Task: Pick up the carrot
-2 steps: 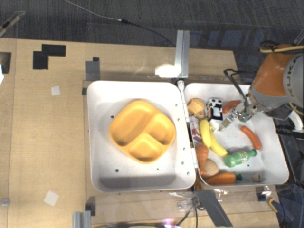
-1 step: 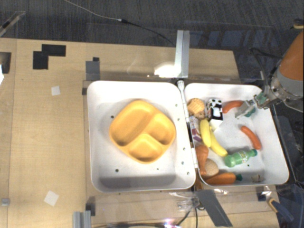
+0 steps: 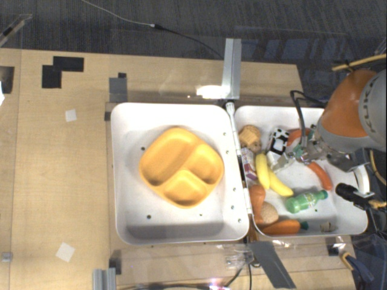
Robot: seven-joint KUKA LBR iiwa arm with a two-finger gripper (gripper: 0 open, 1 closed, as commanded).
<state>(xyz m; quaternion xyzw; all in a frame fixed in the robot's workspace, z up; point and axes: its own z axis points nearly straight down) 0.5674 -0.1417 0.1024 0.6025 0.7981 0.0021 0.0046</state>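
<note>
Over the right bin [image 3: 344, 225], the gripper [image 3: 297, 154] hangs low beside the banana [image 3: 269, 175], whether spread or closed I cannot tell, while the carrot [image 3: 282, 226] lies along the near wall, next to a green bottle [image 3: 305, 200].

We note a pale wood worktop [image 3: 54, 180] with black patches [image 3: 60, 70] and small white squares [image 3: 71, 115] at left. Beyond its far edge lies dark grey carpet floor [image 3: 181, 5], crossed by a thin cable [image 3: 121, 16]. A metal bracket [image 3: 231, 68] catches bright glare.
</note>
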